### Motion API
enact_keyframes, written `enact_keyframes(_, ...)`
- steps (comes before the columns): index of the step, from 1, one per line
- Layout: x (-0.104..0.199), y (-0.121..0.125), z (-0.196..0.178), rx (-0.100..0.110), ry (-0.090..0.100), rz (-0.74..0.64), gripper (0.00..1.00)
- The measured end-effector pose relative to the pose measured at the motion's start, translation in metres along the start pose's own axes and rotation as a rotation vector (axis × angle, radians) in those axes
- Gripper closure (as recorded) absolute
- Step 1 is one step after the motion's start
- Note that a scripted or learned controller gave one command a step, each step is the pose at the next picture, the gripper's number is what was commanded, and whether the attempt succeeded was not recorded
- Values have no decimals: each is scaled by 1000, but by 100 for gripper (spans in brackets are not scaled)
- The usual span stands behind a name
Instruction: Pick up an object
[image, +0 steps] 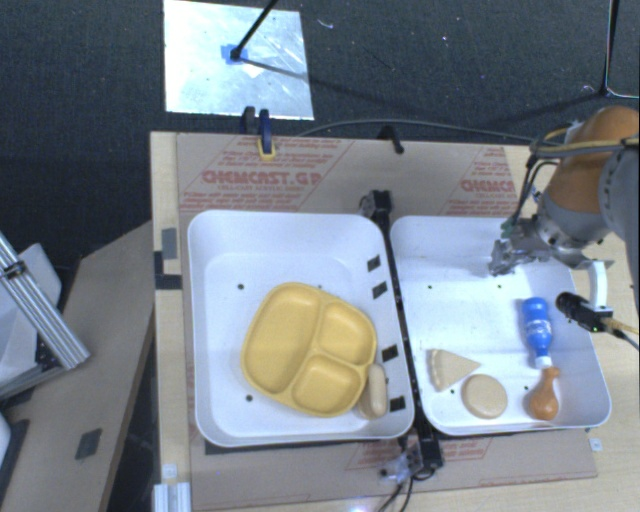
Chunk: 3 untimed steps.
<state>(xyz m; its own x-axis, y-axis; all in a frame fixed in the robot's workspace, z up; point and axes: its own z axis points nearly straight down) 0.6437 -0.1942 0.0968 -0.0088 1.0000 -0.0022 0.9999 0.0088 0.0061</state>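
Landmark = the black divider btw the two white bins.

Left of divider: left bin holds a yellow compartment tray, tilted a bit in plan. A pale bread roll lies at the tray's lower right corner, touching it, just beside the divider.

Right of divider: right bin w/ several candidates. Nearest the divider, a pale wedge; next out & a little lower, a round tan cookie-like piece. Further out, a blue bottle, long axis roughly up-down in the view, cap end toward the bottom. Below it a brown drumstick-shaped toy, near the bin's front right corner.

Gripper sits over the far part of the right bin, well right of the divider. Can't tell if fingers are apart or closed; nothing seen btw them.

Key relation: the bottle is the nearest thing, lying toward the front edge & slightly further from the divider than the gripper. Prob. needs fingers closing across its short width, i.e. across the up-down axis. Nothing grasped yet.
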Motion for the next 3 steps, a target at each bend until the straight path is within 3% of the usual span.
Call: enact_keyframes(3,-4,-4,-171,-2,-1,3,100)
